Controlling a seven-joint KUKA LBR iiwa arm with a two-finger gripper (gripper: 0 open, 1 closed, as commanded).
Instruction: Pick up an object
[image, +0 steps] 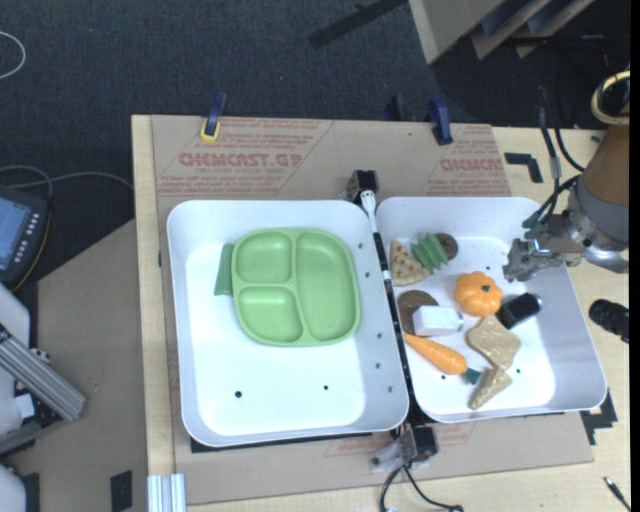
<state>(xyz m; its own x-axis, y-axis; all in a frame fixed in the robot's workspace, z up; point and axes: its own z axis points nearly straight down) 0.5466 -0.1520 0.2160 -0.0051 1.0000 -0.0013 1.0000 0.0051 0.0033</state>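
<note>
The right bin (575, 330) holds several toy foods: an orange pumpkin (477, 293), a carrot (437, 353), a pizza slice (404, 262), a green ridged piece (433, 250), a brown cookie (415, 299), a white block (436, 321), a tan bread slice (494, 340), a tan wedge (490, 386) and a small black block (517, 310). My gripper (524, 258) hangs over the bin's right part, just right of and above the pumpkin, near the black block. I see nothing held in it.
The left bin (200, 330) holds a green divided plate (295, 285). A black clip (364, 186) sits at the bins' shared back edge. Cables (552, 140) run near the arm at the right. Blue clamps (438, 120) grip the board's far edge.
</note>
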